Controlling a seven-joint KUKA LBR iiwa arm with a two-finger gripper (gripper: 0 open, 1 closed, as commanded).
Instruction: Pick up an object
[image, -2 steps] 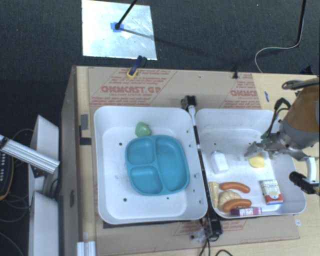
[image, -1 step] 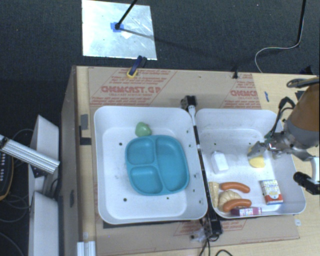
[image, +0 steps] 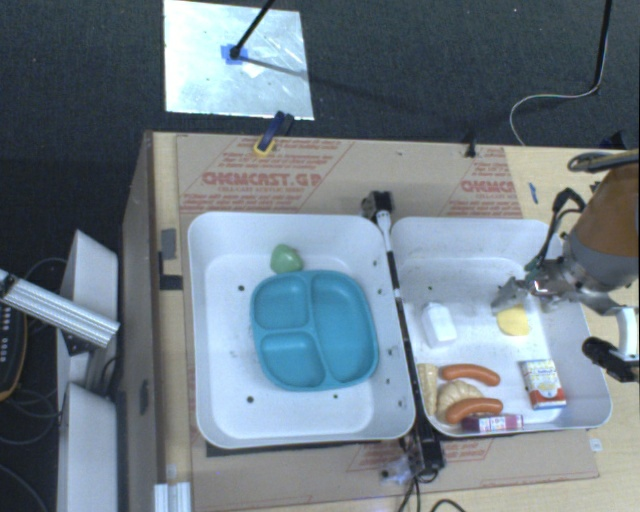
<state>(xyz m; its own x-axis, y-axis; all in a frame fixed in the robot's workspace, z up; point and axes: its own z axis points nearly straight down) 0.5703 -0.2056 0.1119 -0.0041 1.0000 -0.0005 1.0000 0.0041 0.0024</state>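
The right bin (image: 470, 243) holds several small items. A round yellow piece (image: 514, 322) lies in its middle right. A white block (image: 438, 324) sits to the left of it. Two sausages (image: 470, 375) (image: 472, 408) lie near the front beside a pale bread piece (image: 428, 384). A small red-and-white box (image: 541, 383) and a thin wrapped bar (image: 492, 423) lie at the front right. My gripper (image: 518, 292) reaches in from the right, low over the bin, just above the yellow piece. Nothing is visibly held.
The left bin (image: 225, 300) carries a blue divided plate (image: 312, 330) and a green ball (image: 286, 259) at the plate's far edge. A black divider (image: 392, 280) runs between the bins. The grey arm with its orange band (image: 608, 225) covers the right bin's far right corner.
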